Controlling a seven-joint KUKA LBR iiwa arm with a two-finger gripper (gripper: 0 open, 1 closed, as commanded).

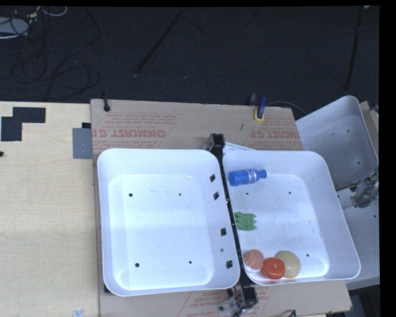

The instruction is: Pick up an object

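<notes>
Reading upside-down red CHEMCAST GP print on the cardboard (pixel 133 124), we find a blue bottle (pixel 246 177) lying in the right bin (pixel 337 210), its label illegible

Dark floor (pixel 185 49) with loose cables (pixel 37 18), pale wooden bench (pixel 43 217), cardboard sheet (pixel 185 127) beneath bins

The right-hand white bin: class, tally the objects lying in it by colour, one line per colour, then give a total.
Blue: 1, the blue plastic bottle
Green: 1, the small green ridged piece
Pink: 1, the pink round piece
Red: 1, the red round piece
Beige: 1, the beige round piece
Total: 5
</notes>
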